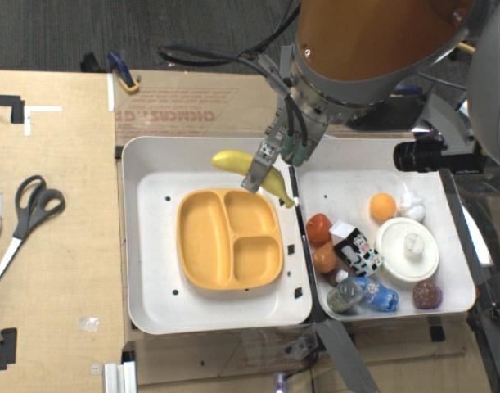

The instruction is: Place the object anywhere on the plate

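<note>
While the arm reaches in from the right, a mix of small things sits in the right white bin (454, 301) at the near side: a blue crumpled wrapper (379, 296), a dark red ball (426, 295), a round white lid with a knob (408, 249), a little black and white box (355, 249), two red-orange fruits (319, 229) and a small orange ball (383, 206).

Next to it, in the left white bin (147, 244), lies the yellow-orange plastic plate with three sections (230, 238). It has nothing on it.

A bit farther back, the yellow banana (233, 162) sits past the plate's far edge, partly over the wall between the two bins. The gripper (260, 169) comes down right on the middle of the banana. It looks like it is clamped on the banana, but the view is too slanted to be sure, so I cannot tell.

I think the job is at the carry step. The banana is long and curved, so it could swing or slip out if the hold is weak. It could also land half on the plate's rim and roll off into the bin.

Off to the left, black-handled scissors (29, 207) lie on the wooden bench (53, 301).
</note>
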Controlling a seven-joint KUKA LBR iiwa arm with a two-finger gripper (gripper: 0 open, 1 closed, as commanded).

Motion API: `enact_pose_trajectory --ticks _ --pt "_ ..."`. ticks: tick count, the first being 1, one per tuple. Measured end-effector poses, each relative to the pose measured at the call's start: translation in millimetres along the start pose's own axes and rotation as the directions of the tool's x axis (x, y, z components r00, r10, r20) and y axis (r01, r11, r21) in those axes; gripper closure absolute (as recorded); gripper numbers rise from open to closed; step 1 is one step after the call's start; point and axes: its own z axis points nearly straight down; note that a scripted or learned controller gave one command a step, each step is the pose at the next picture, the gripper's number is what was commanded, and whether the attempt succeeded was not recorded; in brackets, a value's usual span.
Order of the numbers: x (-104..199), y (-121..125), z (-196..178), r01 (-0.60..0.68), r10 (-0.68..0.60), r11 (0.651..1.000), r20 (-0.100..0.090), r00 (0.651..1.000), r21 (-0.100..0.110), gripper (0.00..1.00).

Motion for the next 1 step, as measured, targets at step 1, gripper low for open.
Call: enact_pose_trajectory --ticks 1 --pt "27.8 34.4 108.2 0.252 -0.252 0.968 -0.001 0.968 0.0 1.0"
